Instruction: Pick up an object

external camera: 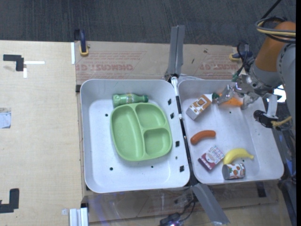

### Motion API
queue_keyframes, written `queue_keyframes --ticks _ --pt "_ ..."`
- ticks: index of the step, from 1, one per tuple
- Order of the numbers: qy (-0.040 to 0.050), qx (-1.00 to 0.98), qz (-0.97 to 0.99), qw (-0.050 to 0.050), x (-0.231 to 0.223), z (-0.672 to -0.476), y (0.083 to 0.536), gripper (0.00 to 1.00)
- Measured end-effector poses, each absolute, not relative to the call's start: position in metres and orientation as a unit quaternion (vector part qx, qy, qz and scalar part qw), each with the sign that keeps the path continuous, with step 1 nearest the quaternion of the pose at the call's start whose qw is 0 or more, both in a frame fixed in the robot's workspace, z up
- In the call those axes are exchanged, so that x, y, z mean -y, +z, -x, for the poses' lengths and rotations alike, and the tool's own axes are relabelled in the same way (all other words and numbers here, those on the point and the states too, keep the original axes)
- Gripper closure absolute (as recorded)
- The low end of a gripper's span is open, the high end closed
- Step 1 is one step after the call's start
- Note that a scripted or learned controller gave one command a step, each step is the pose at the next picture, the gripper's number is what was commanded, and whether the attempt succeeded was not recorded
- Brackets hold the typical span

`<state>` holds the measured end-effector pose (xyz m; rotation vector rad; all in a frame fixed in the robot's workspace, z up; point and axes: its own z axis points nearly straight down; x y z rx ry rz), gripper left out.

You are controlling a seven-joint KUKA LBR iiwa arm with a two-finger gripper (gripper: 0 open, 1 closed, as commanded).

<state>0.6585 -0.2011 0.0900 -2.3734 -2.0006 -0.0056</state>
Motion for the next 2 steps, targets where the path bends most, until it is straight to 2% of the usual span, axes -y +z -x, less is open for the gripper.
queue_keyframes --ticks 1,2 --pt "-0.0008 0.688 0.726 0.016 0.205 -0.658 0.089 0.00" --pt "0.0003 0.638 0.770 -0.001 0.176 -0.659 0.164 0.00"
